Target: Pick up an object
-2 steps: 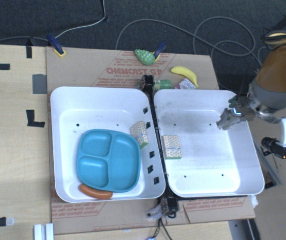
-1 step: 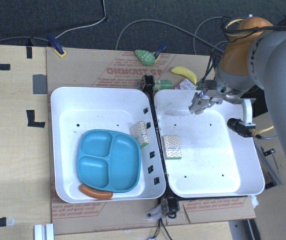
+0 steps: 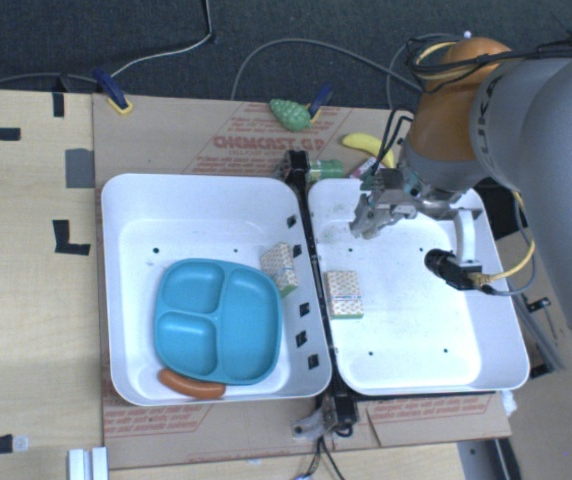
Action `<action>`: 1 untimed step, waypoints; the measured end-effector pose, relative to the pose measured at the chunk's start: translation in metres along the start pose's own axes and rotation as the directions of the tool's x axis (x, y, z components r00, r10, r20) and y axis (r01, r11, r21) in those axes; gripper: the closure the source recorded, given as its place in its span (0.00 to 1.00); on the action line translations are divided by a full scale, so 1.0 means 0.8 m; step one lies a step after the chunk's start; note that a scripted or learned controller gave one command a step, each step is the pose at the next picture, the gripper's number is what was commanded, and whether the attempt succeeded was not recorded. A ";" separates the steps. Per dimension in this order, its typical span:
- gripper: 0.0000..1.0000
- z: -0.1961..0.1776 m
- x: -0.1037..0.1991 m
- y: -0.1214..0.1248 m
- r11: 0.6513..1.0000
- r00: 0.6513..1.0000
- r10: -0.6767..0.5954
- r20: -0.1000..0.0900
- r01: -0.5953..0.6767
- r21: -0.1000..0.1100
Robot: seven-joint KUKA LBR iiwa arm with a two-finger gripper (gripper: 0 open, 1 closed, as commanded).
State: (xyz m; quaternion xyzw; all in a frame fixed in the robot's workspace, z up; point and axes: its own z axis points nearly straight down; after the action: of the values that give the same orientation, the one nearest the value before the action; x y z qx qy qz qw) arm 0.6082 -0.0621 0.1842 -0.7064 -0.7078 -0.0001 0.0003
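My gripper (image 3: 362, 228) hangs over the upper left part of the right bin (image 3: 416, 353), fingers pointing down toward the bin floor, with nothing seen between them. A small patterned box (image 3: 344, 294) lies on the right bin's floor, below and slightly left of the gripper. In the left bin (image 3: 141, 203) a blue divided plate (image 3: 218, 320) sits at the front, an orange sausage (image 3: 192, 385) lies along its front edge, and a second patterned box (image 3: 280, 265) leans by the plate's upper right corner.
A black divider (image 3: 304, 258) runs between the two bins. Behind the bins on the cardboard lie a green object (image 3: 292, 114) and a yellow banana (image 3: 363, 144). A black cable fitting (image 3: 450, 267) hangs off the arm over the right bin.
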 end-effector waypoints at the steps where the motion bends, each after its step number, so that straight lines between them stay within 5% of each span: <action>1: 0.00 0.000 -0.001 0.000 1.000 1.000 0.000 0.001 0.000 0.001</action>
State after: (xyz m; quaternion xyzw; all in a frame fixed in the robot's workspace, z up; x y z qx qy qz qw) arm 0.6080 -0.0625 0.1839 -0.7064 -0.7078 0.0004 0.0004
